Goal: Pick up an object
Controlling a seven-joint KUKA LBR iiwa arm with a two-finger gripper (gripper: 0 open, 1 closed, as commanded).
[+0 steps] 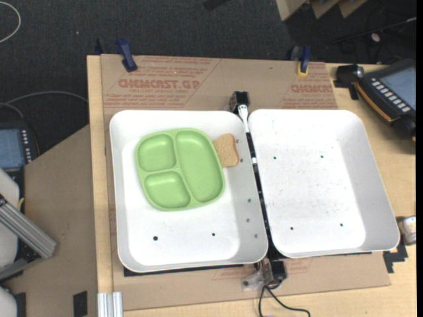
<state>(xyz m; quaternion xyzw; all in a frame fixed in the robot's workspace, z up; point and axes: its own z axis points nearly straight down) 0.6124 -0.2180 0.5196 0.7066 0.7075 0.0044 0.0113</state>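
A light green plate [180,169] with three compartments lies in the left white bin [198,243], in its upper half. A small tan object like a slice of toast [227,150] rests against the plate's right edge, near the bin's right wall.
The right white bin [317,190] sits beside the left one on a brown board. A blue clamp [125,55] and a yellow-blue clamp [303,61] hold the board's far edge. A handheld control pad [390,91] lies at the far right. Cables trail below the bins.
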